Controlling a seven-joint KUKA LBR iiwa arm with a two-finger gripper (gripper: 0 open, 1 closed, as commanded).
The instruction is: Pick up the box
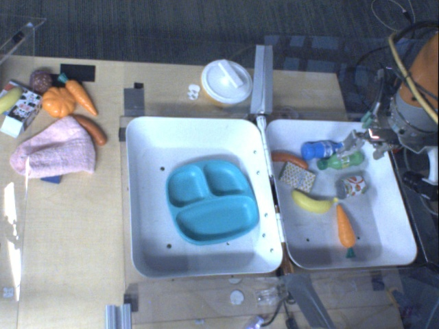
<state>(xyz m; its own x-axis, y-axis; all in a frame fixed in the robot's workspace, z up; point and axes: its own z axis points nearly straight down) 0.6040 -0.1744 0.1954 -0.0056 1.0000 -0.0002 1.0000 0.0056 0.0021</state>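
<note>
Two white bins [137, 184] are seen on the counter [68, 218]; a blue tray [212, 201] is held in the left one. The box [297, 177] is left unlifted in the right bin, beside the banana [313, 202]. The hand [367, 134] is placed at that bin's far edge; its state cannot be told

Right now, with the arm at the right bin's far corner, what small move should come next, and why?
Probably shift the pincer toward the left and nearer the camera, to hang over the box. The patterned box lies in the right bin beside the sausage and just above the banana, while the pincer sits nearer the green bottle, away from it.
</note>
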